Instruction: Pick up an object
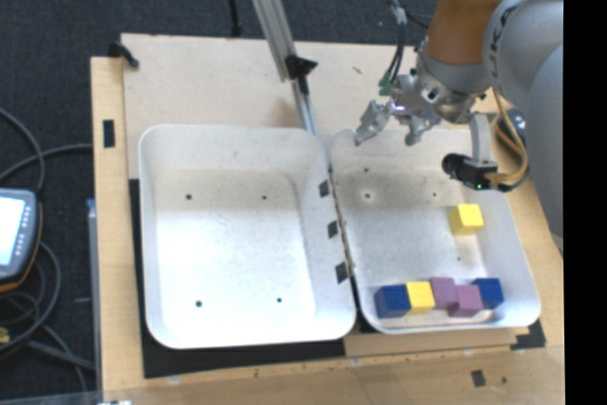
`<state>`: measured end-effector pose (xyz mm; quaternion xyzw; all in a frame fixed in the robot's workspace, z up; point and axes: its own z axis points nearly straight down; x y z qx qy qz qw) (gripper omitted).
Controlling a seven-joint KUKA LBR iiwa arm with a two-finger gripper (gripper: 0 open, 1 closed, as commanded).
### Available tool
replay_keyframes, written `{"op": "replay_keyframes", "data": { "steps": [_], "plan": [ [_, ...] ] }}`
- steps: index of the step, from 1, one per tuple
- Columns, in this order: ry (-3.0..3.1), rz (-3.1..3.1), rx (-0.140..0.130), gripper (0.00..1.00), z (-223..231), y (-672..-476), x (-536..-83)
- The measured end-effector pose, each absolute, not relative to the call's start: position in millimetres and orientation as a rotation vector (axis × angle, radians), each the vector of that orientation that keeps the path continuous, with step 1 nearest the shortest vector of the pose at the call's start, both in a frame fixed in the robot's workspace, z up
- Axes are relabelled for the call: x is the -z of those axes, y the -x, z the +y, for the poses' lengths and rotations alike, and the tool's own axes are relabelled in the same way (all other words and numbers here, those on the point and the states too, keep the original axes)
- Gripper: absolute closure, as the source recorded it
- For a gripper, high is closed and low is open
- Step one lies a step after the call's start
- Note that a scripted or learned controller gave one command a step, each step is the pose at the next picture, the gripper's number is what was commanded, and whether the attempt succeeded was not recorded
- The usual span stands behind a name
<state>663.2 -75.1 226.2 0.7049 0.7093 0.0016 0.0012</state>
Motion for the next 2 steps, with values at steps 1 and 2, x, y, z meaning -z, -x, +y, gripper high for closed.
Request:
{"op": "replay_keyframes", "data": {
  "steps": [1,2],
  "plan": [
    [-2.223,2.209,0.002,0.0,-163,-643.0,-256],
    [-2.224,2.221,0.008,0.0,-186,-649.7,-149]
  ]
}}
